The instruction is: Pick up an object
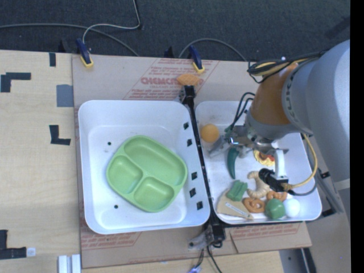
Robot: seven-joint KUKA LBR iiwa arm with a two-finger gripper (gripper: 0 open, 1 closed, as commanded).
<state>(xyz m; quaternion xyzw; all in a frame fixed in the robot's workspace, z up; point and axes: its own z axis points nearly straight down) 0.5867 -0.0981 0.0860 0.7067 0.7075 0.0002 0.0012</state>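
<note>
- Gripper [234,144] low in the right bin [296,216], just above the dark green pepper [232,162]; finger spread hard to tell, nothing visibly held.
- Could slip off the slim pepper or nudge the orange ball [210,132] near the bin's left wall.
- Crowded toy food heap [259,201] at the near edge; green divided plate [147,173] in the left bin [94,118].

Green divided plate [148,174] in left bin [91,152]
</note>
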